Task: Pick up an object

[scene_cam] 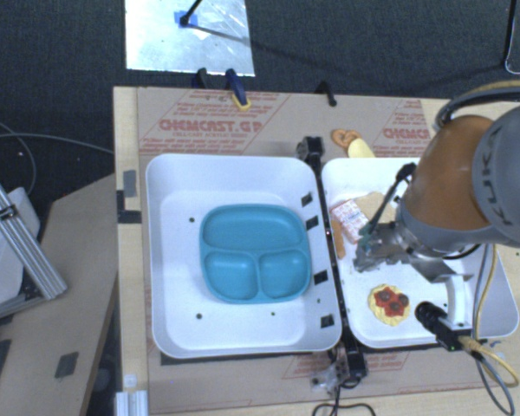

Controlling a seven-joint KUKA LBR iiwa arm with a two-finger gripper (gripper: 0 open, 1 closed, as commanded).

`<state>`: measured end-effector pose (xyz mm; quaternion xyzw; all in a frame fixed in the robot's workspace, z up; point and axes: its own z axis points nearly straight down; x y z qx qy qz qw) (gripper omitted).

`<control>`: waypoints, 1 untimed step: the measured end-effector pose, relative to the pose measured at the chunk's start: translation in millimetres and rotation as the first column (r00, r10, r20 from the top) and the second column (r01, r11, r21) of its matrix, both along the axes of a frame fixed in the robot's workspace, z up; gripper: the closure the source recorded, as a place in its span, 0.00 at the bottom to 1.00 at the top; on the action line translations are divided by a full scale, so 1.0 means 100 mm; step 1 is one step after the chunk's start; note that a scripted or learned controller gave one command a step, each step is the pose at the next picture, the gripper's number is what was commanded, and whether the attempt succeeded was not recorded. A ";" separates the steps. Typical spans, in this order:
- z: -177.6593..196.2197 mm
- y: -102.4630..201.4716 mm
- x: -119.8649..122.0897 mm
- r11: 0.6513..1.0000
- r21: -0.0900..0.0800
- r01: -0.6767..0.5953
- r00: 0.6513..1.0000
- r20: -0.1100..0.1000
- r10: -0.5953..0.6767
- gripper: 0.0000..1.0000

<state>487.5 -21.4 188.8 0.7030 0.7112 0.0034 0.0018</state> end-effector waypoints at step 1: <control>0.64 1.20 -0.01 1.000 0.003 -0.005 1.000 0.000 0.005 1.00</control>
